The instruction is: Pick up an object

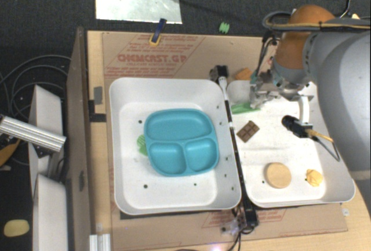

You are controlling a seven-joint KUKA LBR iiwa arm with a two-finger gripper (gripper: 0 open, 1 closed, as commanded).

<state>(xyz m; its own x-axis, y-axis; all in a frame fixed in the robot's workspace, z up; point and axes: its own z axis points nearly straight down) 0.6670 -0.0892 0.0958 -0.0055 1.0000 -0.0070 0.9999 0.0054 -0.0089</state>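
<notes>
My gripper, open or closed I cannot tell, hangs low at the far end of the right bin, and the green strip lies just beside it toward the other bin, its long axis pointing roughly at me.

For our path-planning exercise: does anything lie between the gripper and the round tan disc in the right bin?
Nothing visible does. Bare floor of the right bin lies between the gripper and the round tan disc; the brown square lies aside.
</notes>
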